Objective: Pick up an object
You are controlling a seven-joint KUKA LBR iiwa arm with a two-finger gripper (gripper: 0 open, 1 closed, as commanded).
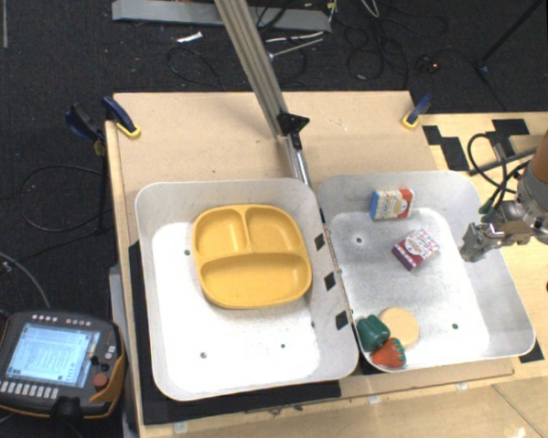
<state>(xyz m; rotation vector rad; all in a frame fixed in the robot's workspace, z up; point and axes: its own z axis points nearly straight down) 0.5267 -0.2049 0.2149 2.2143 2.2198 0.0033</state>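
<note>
Two bins sit side by side on the bench (205, 135), and in the left bin (171, 356) a divided plate (252, 256) lies toward the back, near the edge it shares with its neighbour. In the right bin (480, 313) a small carton (391, 203) lies toward the back edge, with a small packet (416, 248) just in front of it and a little to the right. A cluster of toy food pieces (387, 336) sits in that bin's front left corner, and the gripper (475, 244) hangs over its right edge, level with the packet.
</note>
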